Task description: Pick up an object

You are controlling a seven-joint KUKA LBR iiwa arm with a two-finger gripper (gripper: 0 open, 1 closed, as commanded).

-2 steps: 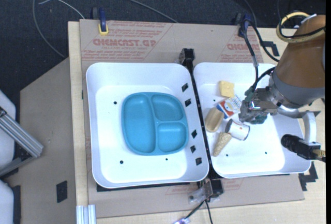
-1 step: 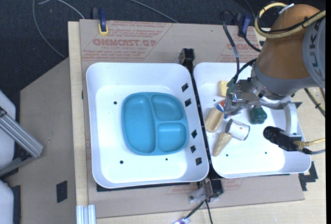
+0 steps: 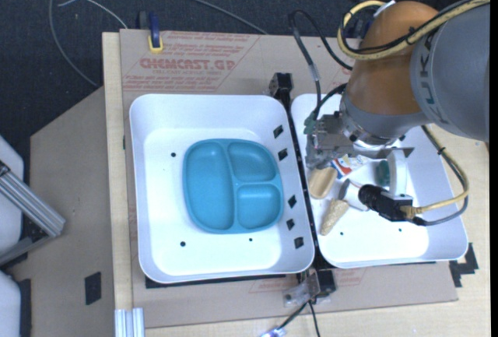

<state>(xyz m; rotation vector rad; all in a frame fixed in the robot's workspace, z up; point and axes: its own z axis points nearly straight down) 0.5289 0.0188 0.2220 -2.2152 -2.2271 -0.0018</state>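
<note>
We are looking down on two white bins sitting side by side on a cardboard-covered bench. The left bin (image 3: 148,172) is holding a blue divided plate (image 3: 232,184), lying flat near its middle with its three compartments facing up. The right bin (image 3: 436,238) is lying beneath the arm (image 3: 405,71), which is reaching in from the right with its orange band and grey wrist covering much of that bin. The gripper (image 3: 331,149) is hanging low over the left part of the right bin, close to the wall shared with the other bin; we cannot tell how its fingers are standing, since the wrist is hiding them. Just below it we are seeing two tan cone-shaped objects: one (image 3: 320,183) just beside the gripper, the other (image 3: 334,215) a little lower, tilted, near a black cable fitting (image 3: 383,201). A small red and white item (image 3: 347,166) and a green object (image 3: 383,172) are lying under the wrist, partly hidden. A yellow cable (image 3: 447,203) is looping across the bin
</note>
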